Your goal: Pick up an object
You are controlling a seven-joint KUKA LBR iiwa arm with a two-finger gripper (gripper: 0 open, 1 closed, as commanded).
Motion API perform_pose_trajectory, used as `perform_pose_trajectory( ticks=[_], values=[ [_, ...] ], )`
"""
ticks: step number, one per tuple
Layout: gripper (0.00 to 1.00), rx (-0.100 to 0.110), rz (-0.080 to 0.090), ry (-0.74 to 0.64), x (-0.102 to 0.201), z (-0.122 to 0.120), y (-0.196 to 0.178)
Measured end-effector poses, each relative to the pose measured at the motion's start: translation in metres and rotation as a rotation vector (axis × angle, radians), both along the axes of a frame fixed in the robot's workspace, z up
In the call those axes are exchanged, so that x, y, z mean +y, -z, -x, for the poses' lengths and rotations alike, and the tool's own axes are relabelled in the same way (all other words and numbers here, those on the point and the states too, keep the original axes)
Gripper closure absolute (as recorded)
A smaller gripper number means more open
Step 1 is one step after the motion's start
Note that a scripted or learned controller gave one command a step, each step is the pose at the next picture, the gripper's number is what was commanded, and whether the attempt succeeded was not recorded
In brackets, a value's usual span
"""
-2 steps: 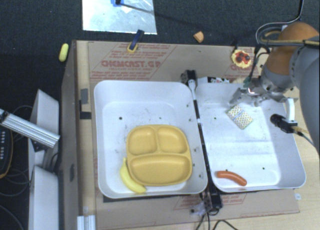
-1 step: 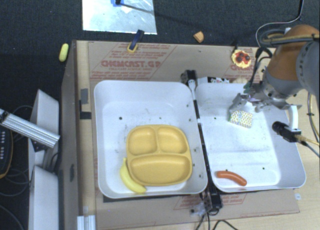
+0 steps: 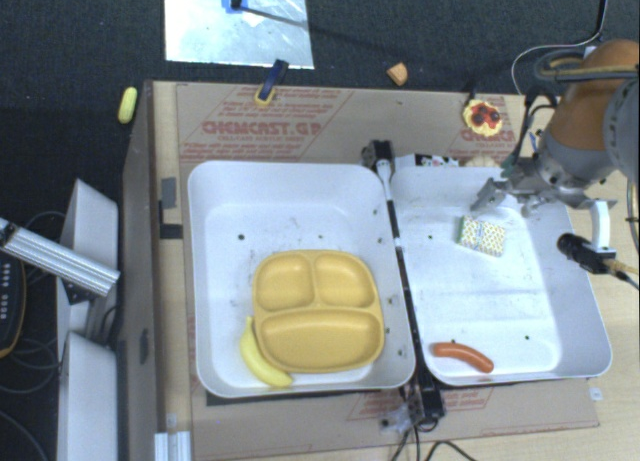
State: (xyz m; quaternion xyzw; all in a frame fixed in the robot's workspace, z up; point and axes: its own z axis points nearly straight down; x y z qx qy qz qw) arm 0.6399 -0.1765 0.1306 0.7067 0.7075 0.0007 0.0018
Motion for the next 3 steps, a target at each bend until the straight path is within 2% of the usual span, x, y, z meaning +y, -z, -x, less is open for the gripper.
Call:
perform_pose_trajectory(
  ticks=[1,2,3],
  values=[
    [0.0,0.001,-0.002,-0.003,0.035,-0.008,0.029],
    [0.0,0.0,0.0,-0.001,0.009,-0.017,0.021],
    [0.0,0.0,-0.001,-0.003,0.04,-0.007,-0.002]
  ],
)
